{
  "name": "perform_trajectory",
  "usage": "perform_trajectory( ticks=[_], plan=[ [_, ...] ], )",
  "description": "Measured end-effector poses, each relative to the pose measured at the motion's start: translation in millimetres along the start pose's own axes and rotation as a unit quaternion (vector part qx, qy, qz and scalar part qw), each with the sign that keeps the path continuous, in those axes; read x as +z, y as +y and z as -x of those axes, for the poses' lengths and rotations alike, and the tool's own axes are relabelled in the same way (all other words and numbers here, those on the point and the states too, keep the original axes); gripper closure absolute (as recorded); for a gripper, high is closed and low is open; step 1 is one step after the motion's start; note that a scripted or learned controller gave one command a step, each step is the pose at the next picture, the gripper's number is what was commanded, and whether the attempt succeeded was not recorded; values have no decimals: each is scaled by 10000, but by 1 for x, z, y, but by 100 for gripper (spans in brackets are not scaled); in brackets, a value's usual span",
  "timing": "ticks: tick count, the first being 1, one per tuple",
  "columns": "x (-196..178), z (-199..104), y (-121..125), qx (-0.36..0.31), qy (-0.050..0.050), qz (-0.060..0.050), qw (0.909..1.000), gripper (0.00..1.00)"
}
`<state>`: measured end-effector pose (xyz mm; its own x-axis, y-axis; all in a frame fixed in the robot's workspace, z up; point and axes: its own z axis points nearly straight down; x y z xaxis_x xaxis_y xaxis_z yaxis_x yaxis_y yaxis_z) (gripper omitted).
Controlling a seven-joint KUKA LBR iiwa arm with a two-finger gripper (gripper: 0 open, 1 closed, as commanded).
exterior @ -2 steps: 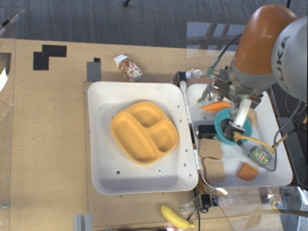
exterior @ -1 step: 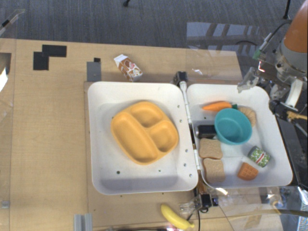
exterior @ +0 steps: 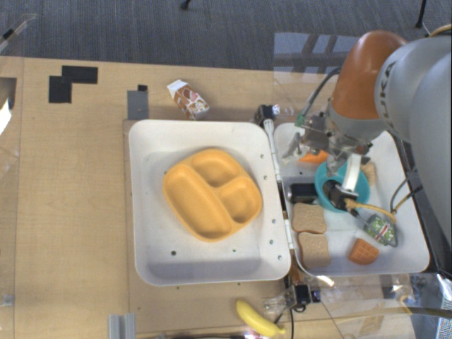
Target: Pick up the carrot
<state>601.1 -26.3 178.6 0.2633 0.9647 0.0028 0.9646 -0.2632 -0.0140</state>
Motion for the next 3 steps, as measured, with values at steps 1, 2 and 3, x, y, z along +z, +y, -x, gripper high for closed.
perform_trajectory(
  ticks=[1, 2, 3],
  plan=[
    [89, 62, 32, -809, -4, 105, 9967, 0],
    [-164, 72, 15, -1304, -28, 209, 9912, 0],
    [-11, 40, 3, 420, -4, 19, 9991, 0]
  ],
)
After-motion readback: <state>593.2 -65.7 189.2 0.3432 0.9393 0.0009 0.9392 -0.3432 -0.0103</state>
